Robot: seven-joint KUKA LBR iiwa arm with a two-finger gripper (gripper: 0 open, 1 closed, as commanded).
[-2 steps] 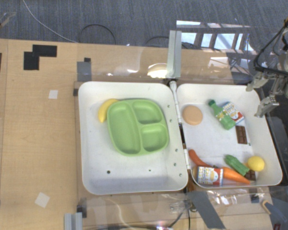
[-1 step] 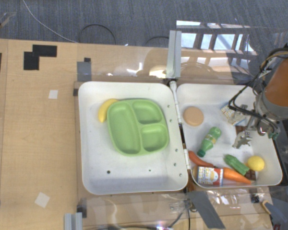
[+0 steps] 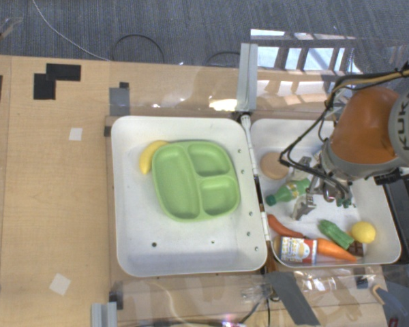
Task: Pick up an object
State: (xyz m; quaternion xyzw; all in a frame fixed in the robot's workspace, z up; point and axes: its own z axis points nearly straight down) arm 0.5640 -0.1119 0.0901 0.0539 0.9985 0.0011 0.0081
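Hand [image 3: 312,197] above toy-filled right bin [image 3: 392,251].

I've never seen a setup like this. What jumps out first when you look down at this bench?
Likely the bright green divided plate lying in the left bin, with a yellow banana peeking out at its upper-left edge. Next, the arm's orange band looms over the right bin, its gripper lowered among toy foods: a green bottle, a carrot, a lemon.

Green bottle [image 3: 288,193] lies in right bin [image 3: 394,245].
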